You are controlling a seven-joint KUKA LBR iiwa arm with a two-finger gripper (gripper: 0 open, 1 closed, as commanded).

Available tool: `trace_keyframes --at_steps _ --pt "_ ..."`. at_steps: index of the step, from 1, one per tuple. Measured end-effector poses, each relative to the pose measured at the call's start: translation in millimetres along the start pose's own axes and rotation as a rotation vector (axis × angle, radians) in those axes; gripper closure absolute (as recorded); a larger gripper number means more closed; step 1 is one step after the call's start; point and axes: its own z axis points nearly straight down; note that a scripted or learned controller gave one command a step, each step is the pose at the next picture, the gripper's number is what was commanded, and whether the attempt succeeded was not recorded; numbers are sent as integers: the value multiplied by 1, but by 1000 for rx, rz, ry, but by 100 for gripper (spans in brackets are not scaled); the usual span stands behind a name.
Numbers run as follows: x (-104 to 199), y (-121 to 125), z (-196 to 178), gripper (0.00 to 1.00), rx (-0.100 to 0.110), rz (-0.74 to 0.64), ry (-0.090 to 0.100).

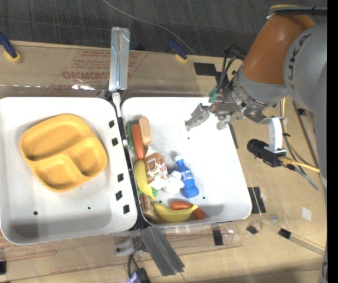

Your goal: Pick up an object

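Currently: metal two-finger hand [207,115], fingers apart, empty, above right white bin [227,175]; best descend squarely onto blue plastic bottle [186,178].

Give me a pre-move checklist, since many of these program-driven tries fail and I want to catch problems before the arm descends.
1. Objects to pick are in the right bin: ok, a pile lies along its left side.
2. Gripper carries nothing: ok, no object shows at it.
3. Gripper is over a target: not ok, it hangs over bare bin floor at the upper right, apart from the pile.
4. An easy, separate target: ok, the blue bottle lies at the pile's edge.
5. Yellow tray is out of the way: ok, left bin.
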Motion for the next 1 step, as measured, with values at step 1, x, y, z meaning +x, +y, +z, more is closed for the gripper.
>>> trace_keyframes --at_steps 1 --pt "-37 -49 147 0 7 243 2"
